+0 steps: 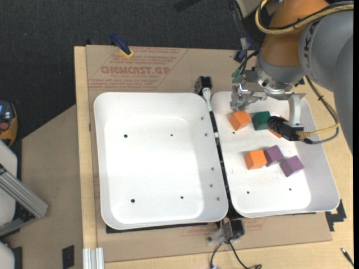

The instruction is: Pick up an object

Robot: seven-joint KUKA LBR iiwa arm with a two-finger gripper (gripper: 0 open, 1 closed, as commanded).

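Arm reaching down (from right), end effector (242,101) lowered.

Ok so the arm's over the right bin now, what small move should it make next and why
Probably lower slightly toward the nearest orange block. The gripper hangs at the right bin's far end, just beyond that block, with the green block crowding its right side, so come down carefully.

My arm (314,32) runs off the top and right edges, so most of it is cut away. My hand (242,101) is too small and cluttered for me to tell how its fingers stand. My wrist covers the far corner of the right bin (314,198). An orange thing (275,128) beside the green block (261,120) sits half hidden behind a black part.
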